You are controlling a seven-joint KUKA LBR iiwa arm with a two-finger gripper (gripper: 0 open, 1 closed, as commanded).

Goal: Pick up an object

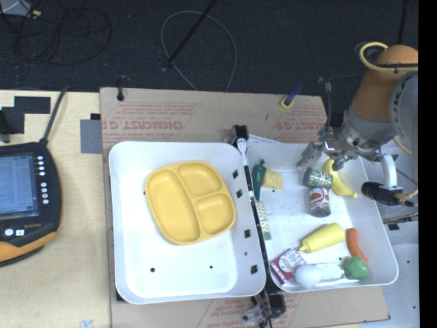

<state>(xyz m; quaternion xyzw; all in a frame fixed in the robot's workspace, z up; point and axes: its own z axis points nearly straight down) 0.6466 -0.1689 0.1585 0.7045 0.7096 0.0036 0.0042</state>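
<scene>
My claw (326,157) hangs at the upper right of the frame, over the far end of the right bin (382,251). Its fingers are spread apart, with nothing between them. Just below it, a green can (318,179) lies on the bin floor, and a red can (319,201) lies just below that one. A banana (341,180) rests right of the cans, close under my claw. Lower in the bin sit a yellow bottle (322,237), a carrot (354,243), a green ball (356,268) and a white egg (308,275). A green pepper (259,177) lies near the bin's left wall. The left bin (136,265) holds a yellow tray (190,201). A pendant (24,197) rests on the tabletop (75,279) at the left edge.
</scene>
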